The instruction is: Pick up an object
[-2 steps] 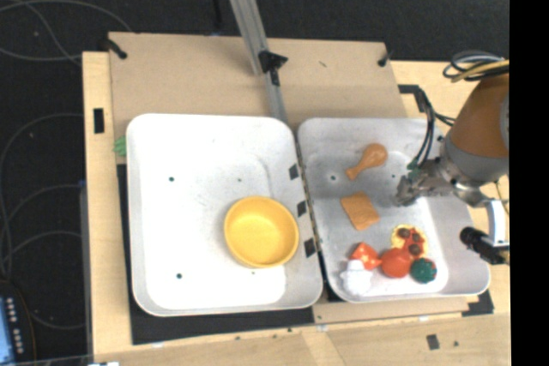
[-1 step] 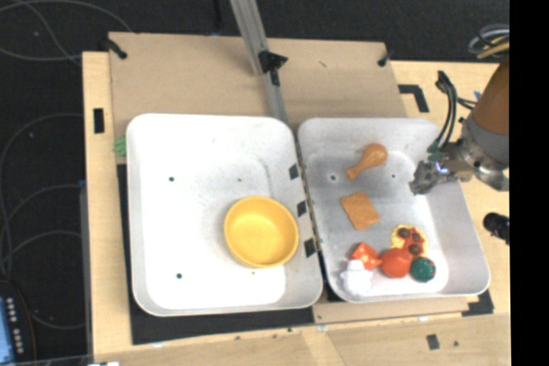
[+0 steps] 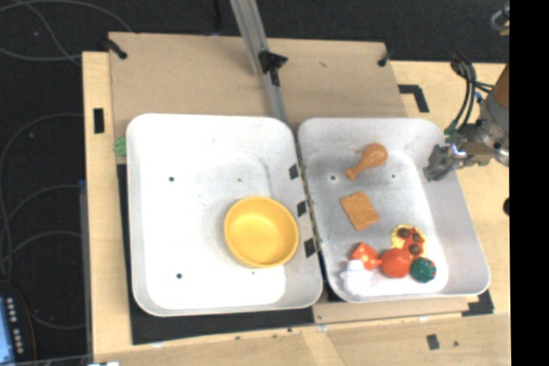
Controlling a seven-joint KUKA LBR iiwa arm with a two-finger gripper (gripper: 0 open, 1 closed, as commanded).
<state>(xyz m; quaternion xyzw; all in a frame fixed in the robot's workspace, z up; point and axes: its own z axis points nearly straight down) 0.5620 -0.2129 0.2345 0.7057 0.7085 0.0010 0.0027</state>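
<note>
The right bin (image 3: 446,210) holds a tan drumstick (image 3: 367,159), a brown square biscuit (image 3: 359,209), a yellow piece with dark spots (image 3: 408,236), a red tomato (image 3: 395,262), a small orange-red piece (image 3: 363,253), a green ball (image 3: 422,270) and a white lump (image 3: 354,278). A yellow bowl (image 3: 261,231) sits in the left bin (image 3: 171,184). My gripper (image 3: 439,163) hangs over the right bin's upper right rim, right of the drumstick. Nothing shows between its fingers.
A slanted metal rail (image 3: 249,21) rises from behind the bins' junction. Cables hang by the arm at the right edge. Brown bench board surrounds both bins.
</note>
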